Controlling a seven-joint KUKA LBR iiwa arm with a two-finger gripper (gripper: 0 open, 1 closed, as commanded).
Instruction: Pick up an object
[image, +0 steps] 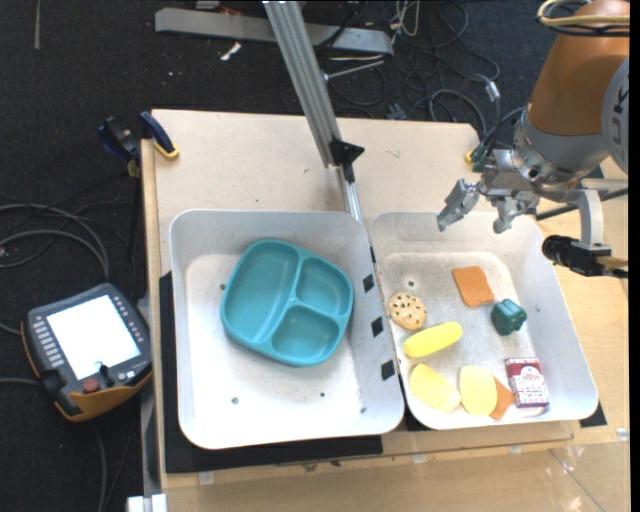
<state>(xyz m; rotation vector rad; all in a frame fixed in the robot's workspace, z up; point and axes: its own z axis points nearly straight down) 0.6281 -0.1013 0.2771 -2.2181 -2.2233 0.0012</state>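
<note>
Claw above the right bin's far edge.
We see our claw (478, 210) spread wide and gripping nothing, while the orange block (472, 285), teal piece (508, 316), cookie (406, 310) and yellow banana (432, 339) lie in the right bin (570, 340).

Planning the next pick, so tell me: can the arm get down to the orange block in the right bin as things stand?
Probably yes. The gripper hangs open above the right bin's far edge, and the orange block lies flat just below it, apart from the green piece and cookie. Nothing covers it.
</note>
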